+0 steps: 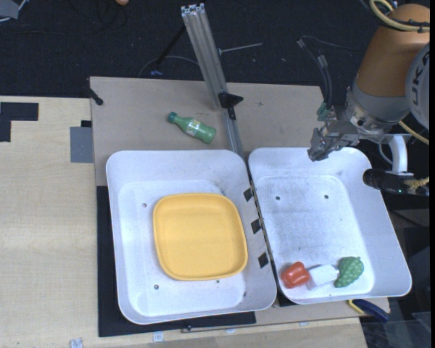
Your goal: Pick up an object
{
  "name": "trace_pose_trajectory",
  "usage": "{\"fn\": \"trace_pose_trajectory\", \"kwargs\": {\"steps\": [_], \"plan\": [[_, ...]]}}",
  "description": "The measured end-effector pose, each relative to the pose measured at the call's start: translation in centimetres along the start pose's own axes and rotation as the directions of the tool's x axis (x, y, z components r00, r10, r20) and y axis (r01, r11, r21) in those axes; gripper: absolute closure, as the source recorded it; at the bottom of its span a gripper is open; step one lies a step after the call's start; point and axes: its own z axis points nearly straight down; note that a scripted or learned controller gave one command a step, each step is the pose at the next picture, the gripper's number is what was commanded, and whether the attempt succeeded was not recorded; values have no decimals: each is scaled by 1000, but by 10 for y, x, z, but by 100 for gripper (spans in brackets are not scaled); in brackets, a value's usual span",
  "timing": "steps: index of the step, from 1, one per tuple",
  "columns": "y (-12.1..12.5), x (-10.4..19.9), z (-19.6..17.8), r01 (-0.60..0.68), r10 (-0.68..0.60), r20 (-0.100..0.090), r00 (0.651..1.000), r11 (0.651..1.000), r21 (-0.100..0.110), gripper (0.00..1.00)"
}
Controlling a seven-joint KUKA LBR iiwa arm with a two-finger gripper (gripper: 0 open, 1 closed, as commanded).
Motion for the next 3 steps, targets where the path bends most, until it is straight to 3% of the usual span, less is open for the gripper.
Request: {"fn": "trace_pose_trajectory", "kwargs": {"steps": [1,3], "plan": [[3,54,-6,0,0,0,1000,1000,0,100],[0,162,20,0,0,0,1000,1000,1,100]]}}
